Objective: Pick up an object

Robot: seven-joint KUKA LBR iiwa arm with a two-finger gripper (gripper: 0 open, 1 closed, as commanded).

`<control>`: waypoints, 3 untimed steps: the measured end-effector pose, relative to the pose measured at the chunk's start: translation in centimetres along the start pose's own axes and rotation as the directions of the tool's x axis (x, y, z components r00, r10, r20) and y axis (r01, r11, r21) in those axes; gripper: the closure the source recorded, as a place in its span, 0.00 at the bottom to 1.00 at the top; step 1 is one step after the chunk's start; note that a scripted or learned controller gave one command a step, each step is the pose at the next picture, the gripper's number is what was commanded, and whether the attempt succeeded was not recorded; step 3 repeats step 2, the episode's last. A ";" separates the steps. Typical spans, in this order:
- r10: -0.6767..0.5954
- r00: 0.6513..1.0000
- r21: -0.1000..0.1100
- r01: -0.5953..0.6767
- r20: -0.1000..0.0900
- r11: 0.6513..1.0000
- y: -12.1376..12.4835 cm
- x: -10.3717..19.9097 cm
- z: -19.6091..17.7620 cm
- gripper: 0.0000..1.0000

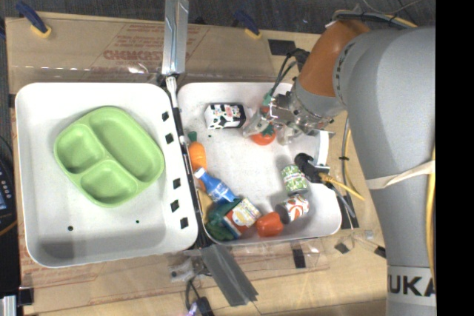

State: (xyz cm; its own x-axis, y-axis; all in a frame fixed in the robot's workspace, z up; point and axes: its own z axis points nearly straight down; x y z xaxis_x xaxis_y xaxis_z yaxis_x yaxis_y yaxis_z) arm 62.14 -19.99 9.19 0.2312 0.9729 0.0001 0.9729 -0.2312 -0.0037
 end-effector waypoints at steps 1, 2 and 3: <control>-0.005 1.000 0.002 0.005 0.000 1.000 0.0 0.1 -1.0 1.00; -0.216 0.976 -0.004 0.216 0.001 0.976 -2.0 4.4 -10.5 1.00; -0.216 0.976 -0.004 0.216 0.001 0.976 -2.0 4.4 -10.5 1.00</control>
